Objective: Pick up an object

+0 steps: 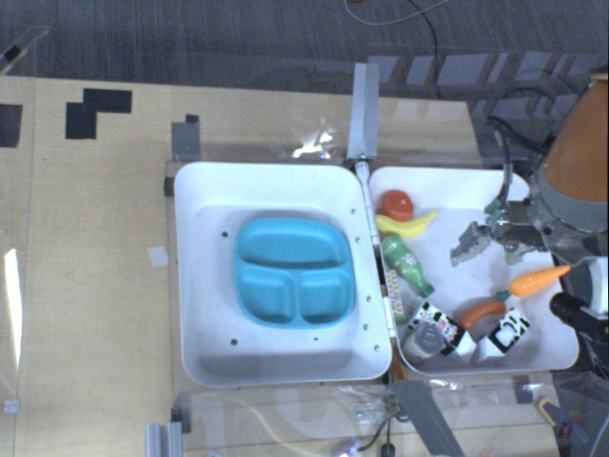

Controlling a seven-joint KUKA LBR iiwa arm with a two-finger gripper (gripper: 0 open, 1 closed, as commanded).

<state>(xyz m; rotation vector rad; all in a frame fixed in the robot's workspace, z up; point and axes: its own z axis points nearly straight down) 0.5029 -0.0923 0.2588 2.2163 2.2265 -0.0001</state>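
I am looking down on a turquoise divided tray (290,280), a red tomato (396,203), a yellow banana (404,224), a green bottle (406,267), an orange carrot (539,279) and black-and-white cow-patterned blocks (509,330).

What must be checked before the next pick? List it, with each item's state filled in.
1. Gripper above the right bin: ok.
2. Jaws' state readable: cannot tell.
3. Nothing hanging from the gripper: ok, as far as the view shows.
4. Targets in reach: ok; carrot, banana and green bottle lie in that bin.
5. Bare floor under the gripper for a descent: ok.
6. Blue tray in the left bin out of the way: ok.
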